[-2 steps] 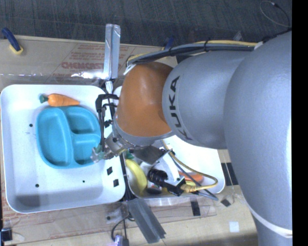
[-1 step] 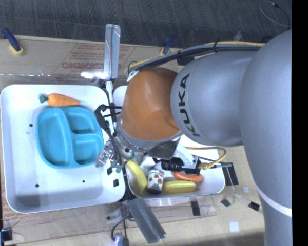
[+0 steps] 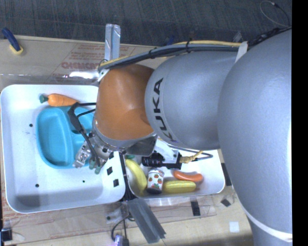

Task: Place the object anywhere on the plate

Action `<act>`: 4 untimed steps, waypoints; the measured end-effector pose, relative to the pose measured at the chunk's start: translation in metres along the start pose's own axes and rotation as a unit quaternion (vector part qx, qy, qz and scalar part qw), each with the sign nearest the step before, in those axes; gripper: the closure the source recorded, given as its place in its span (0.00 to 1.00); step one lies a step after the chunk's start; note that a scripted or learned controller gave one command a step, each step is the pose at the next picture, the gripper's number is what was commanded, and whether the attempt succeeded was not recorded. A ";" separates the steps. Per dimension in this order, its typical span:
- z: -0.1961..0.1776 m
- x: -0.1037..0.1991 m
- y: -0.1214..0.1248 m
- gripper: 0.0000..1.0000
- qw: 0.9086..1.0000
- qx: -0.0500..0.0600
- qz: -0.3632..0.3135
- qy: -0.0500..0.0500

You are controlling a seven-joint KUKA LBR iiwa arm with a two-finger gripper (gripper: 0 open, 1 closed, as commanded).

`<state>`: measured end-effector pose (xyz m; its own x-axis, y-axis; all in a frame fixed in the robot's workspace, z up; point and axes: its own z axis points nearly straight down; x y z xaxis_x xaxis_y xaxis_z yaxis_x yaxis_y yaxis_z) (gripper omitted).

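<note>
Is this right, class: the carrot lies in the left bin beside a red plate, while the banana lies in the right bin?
Not quite. The plate is blue, not red. The camera view shows the carrot beside it at the far edge of the left bin, and the banana in the right bin.

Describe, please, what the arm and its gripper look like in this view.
The arm is bulky, rounded and grey, with a glossy orange band above the wrist and black KUKA lettering. Black and yellow cables run along its top. The gripper is small, metallic and silvery.
</note>
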<state>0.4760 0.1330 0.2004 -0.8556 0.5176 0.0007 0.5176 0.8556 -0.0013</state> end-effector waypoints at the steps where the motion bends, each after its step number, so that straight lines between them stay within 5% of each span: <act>1: -0.030 0.022 0.088 1.00 0.998 0.000 -0.059 -0.001; 2: -0.004 -0.032 0.062 1.00 0.998 0.001 -0.065 0.000; 3: -0.005 -0.088 -0.012 1.00 0.997 0.001 -0.080 0.001; 4: -0.025 -0.072 -0.010 1.00 1.000 -0.001 -0.011 -0.001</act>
<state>0.5321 0.0876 0.2253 -0.8668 0.4987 -0.0010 0.4987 0.8668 0.0000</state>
